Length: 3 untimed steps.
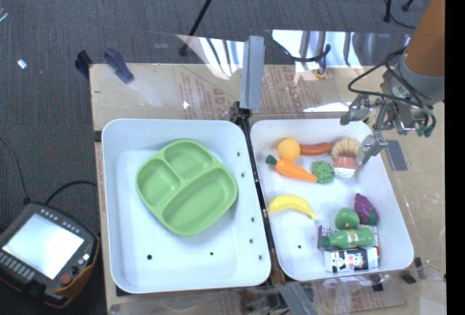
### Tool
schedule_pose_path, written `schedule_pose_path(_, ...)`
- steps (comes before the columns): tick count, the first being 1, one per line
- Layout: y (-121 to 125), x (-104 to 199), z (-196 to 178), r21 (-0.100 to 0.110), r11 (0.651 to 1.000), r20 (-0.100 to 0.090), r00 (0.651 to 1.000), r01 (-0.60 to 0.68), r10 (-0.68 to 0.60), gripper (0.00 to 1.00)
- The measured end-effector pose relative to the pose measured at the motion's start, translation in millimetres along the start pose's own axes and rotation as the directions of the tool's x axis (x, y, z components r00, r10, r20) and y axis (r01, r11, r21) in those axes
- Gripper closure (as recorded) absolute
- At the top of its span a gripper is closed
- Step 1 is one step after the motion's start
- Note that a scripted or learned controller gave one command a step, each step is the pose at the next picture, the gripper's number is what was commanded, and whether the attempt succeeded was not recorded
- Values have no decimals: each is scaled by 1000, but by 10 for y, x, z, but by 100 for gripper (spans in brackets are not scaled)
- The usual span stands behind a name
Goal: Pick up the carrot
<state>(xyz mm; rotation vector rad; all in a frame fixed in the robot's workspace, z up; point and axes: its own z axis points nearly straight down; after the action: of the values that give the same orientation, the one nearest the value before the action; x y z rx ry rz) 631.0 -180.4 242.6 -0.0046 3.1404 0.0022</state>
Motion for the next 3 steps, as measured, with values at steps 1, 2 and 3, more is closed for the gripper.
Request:
schedule_pose_path(1,71,-112,564,8,1000,24,1000,-2,2,0)
schedule_pose_path(2,335,-142,1467,0,1000,1,1000,-25,25,0)
schedule_pose_path(3,736,-5,1550,1,991,-1,991,-131,131,0)
